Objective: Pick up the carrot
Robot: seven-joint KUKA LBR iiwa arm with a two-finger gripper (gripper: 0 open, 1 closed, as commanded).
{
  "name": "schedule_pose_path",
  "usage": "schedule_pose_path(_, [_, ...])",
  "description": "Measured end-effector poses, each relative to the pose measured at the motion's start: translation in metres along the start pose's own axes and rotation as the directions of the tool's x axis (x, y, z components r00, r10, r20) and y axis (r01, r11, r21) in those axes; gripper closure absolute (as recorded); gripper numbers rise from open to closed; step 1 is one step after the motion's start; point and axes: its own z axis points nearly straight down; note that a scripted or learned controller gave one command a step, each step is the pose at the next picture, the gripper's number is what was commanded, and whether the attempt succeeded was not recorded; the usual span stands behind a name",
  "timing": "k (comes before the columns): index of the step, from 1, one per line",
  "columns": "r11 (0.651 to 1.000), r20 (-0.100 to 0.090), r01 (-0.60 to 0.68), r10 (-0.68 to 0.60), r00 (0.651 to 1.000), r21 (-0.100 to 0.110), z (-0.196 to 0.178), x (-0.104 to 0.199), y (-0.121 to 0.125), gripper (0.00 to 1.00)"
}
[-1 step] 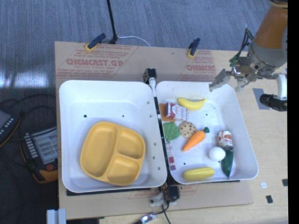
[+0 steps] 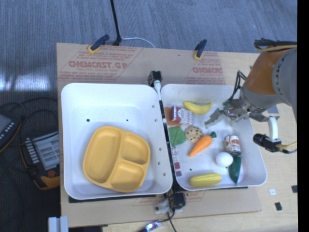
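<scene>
Carrot (image 2: 201, 145) lies untouched in the right bin (image 2: 258, 175), near its middle.

The carrot points its tip toward the lower left, with a cookie (image 2: 193, 133) touching it at upper left, a small can (image 2: 232, 144) to its right and a white egg (image 2: 224, 159) at lower right. A banana (image 2: 197, 107) lies above, a corn cob (image 2: 205, 179) below. The gripper (image 2: 216, 117) hovers above and right of the carrot, fingers spread and holding nothing. The left bin (image 2: 72, 100) carries a yellow divided tray (image 2: 116, 157).

Orange carrot (image 2: 201, 145), green top at upper right, lying diagonally, mid right bin (image 2: 256, 175), unheld.
</scene>
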Motion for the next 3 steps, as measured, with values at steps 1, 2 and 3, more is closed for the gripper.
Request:
schedule_pose_path(1, [0.997, 0.007, -0.064, 0.064, 0.998, -0.034, 0.012, 0.058, -0.067, 0.0])
schedule_pose_path(2, [0.997, 0.01, -0.064, 0.065, 0.998, -0.035, 0.004, 0.057, -0.067, 1.0])
schedule_pose_path(3, [0.992, 0.002, -0.125, 0.125, 0.992, -0.023, -0.098, 0.105, -0.056, 1.0])
